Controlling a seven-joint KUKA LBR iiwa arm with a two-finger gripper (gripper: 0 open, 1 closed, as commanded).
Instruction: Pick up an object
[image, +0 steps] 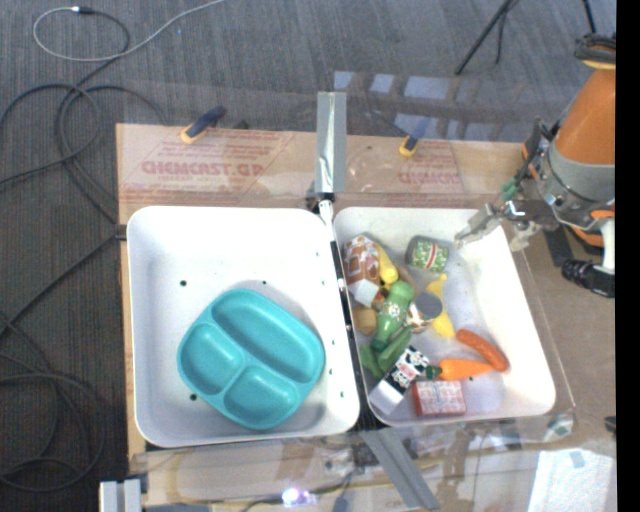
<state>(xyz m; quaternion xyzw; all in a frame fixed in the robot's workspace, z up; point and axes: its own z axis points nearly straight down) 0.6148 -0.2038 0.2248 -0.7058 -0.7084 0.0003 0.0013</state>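
The right bin (525, 300) holds a heap of toy foods. Among them are a green can (428, 253), a printed snack bag (360, 262), a green bottle (392, 318), a carrot (465, 368), a red-orange pepper (485, 348), a red box (438, 398) and a black-and-white cow figure (405, 368). My gripper (498, 216) hangs over the bin's far right corner, up and to the right of the green can and apart from every item. Nothing shows in it. Above it the arm's orange band (590, 110) rises at the right edge.
In the left bin (150, 300) lies a teal divided plate (250, 355). A metal divider strip (326, 150) stands at the back between the bins. Cables (40, 180) lie on the carpet to the left. Clamps (200, 124) hold the cardboard behind the bins.
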